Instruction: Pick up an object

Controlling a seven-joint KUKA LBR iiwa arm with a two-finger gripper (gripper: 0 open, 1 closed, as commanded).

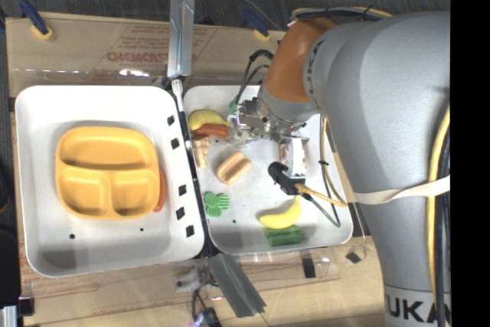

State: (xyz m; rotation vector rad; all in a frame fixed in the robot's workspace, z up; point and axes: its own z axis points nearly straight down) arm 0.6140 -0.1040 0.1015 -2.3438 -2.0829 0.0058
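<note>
My gripper (pixel 246 123) hangs low over the back of the right bin (pixel 337 222), under the orange wrist band. Just to its left lie a yellow round fruit (pixel 204 119) and a red-orange piece (pixel 210 132). A hot-dog bun (pixel 232 167) lies just in front of the gripper. A banana (pixel 281 217) and a dark green piece (pixel 285 237) rest near the bin's front edge. A green leafy toy (pixel 217 204) sits at the front left, and a tan piece (pixel 201 154) lies against the left wall. I see nothing held by the gripper.
The left bin (pixel 34 237) holds a yellow divided plate (pixel 109 171). The arm's grey body (pixel 390 111) covers the right bin's right side. Black and yellow cables (pixel 306 191) trail over the bin floor. A metal bar (pixel 181 34) stands between the bins at the back.
</note>
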